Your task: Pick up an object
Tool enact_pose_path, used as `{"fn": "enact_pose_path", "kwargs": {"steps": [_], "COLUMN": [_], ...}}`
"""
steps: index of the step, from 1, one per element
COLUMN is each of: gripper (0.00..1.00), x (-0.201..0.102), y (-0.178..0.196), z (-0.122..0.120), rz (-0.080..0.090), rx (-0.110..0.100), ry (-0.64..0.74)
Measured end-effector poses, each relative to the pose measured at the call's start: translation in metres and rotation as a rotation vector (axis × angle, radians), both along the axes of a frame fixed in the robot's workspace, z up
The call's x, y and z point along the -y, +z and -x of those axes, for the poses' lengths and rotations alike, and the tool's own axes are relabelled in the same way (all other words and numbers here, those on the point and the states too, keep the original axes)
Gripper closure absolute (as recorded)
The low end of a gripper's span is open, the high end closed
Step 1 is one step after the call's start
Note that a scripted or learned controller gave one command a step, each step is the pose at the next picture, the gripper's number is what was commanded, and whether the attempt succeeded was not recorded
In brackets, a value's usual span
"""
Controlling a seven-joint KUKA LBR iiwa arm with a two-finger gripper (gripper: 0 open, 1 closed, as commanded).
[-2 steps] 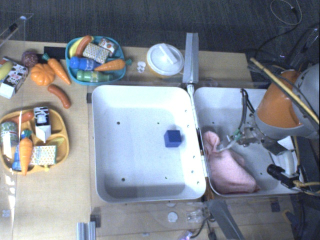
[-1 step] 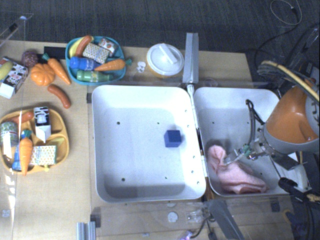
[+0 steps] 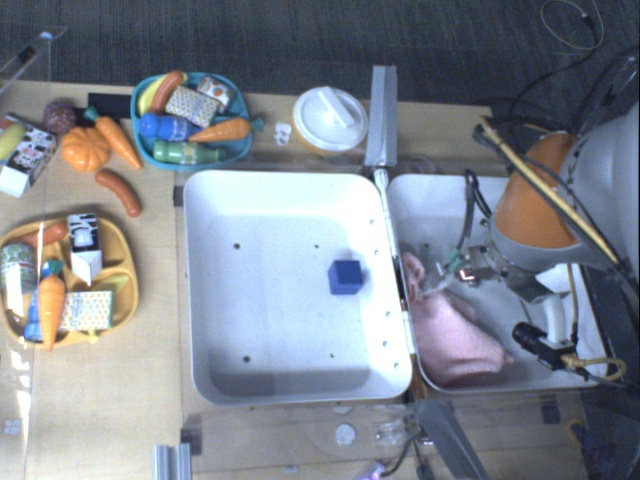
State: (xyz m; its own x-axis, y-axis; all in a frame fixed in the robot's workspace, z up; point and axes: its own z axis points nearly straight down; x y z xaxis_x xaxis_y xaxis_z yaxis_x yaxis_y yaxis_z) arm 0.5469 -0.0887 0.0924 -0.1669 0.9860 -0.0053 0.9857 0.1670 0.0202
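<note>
Arm over right-hand bin, hand (image 3: 438, 280) low at a pink cloth (image 3: 452, 336).
Hand's grip state: cannot tell. Pink cloth: lower left of right bin (image 3: 440, 190). Blue cube (image 3: 346, 276): centre-right of left bin (image 3: 215, 268), alone. Toy foods: bench (image 3: 150, 388), frame's left.

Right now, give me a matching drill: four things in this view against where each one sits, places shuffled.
Things:
1. blue cube
2. pink cloth
3. white lid
4. orange pumpkin

Places:
A. on the bench behind the bins
B. in the right bin
C. on the bench, far left, by the carrot
D. in the left bin

Pairs: 1-D, 2-B, 3-A, 4-C
</note>
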Motion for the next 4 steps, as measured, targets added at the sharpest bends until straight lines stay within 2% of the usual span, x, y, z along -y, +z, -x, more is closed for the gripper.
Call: {"fn": "enact_pose_path", "kwargs": {"steps": [1,2,3,4], "gripper": [0.00,0.00,0.00,0.00], "x": [0.042,0.033,0.023,0.013], "y": [0.000,0.064,0.020,0.001], "z": [0.053,0.035,0.029,0.052], "rz": [0.003,-0.002,-0.002,0.009], "rx": [0.002,-0.017,-0.019,0.005], "ry": [0.093,-0.050,-0.026,0.357]}}
